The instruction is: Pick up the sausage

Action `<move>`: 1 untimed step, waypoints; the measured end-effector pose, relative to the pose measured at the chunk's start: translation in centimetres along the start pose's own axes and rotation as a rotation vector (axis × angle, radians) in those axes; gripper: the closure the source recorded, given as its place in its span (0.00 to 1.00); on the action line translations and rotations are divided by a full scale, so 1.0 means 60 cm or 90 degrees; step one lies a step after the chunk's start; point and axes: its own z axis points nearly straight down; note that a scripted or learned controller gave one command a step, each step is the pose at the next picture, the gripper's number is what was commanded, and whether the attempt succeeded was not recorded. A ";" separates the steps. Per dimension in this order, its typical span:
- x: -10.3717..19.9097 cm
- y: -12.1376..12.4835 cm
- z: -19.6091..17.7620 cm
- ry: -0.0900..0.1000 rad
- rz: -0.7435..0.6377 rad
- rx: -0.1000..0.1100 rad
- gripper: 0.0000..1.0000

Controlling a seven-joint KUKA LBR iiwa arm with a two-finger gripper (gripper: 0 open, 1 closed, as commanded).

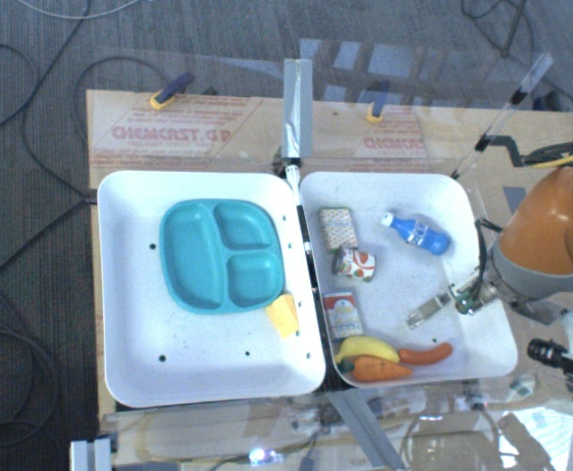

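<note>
The sausage [426, 354] is a short red-orange link lying flat near the front edge of the right bin [483, 351], its left end close to a banana [365, 347] and a carrot [375, 369]. My gripper [422, 313] reaches in from the right, low over the bin floor, a little above and behind the sausage. It stands apart from the sausage, with bare white floor between them. Nothing hangs from it. The grey wrist and orange band [551, 226] sit over the bin's right rim.
The right bin also holds a blue bottle [417, 234], a small can [355, 263], a patterned packet [338, 228] and a red-and-white box [342, 314]. In the left bin [130, 361] lie a teal divided plate [223, 253] and a yellow wedge [283, 314].
</note>
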 end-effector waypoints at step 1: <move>-0.017 0.140 0.007 -0.001 0.094 0.006 0.00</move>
